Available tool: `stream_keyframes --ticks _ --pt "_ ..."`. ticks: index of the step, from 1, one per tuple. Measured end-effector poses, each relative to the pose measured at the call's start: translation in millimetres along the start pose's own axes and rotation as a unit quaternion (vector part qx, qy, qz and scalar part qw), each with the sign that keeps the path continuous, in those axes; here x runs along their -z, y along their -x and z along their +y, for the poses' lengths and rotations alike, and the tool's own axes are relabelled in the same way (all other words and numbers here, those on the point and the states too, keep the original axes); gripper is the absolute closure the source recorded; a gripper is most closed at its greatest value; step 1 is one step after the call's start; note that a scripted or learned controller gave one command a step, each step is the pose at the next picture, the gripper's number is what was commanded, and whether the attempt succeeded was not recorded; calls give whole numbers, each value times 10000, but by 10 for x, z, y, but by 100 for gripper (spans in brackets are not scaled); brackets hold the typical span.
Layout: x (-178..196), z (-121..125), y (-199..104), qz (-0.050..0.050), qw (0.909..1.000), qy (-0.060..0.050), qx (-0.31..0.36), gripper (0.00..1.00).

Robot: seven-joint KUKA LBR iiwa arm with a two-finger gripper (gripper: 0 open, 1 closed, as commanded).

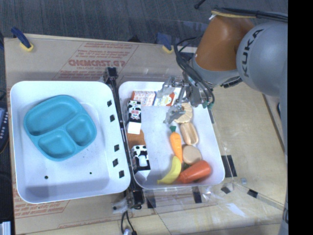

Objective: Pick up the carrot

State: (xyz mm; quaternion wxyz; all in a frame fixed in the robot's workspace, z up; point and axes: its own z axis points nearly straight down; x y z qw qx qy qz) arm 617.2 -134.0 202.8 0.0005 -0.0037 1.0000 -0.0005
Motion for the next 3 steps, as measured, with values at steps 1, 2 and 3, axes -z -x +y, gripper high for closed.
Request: stream_keyframes --ticks 1,2,3 --pt "-1111 126 -629 7 9995 6 -305 0" --pt "-999 150 -604 -11 9997 4 -253 100" --pt "-627 -92 -508 -9 9870 1 -1610 100"
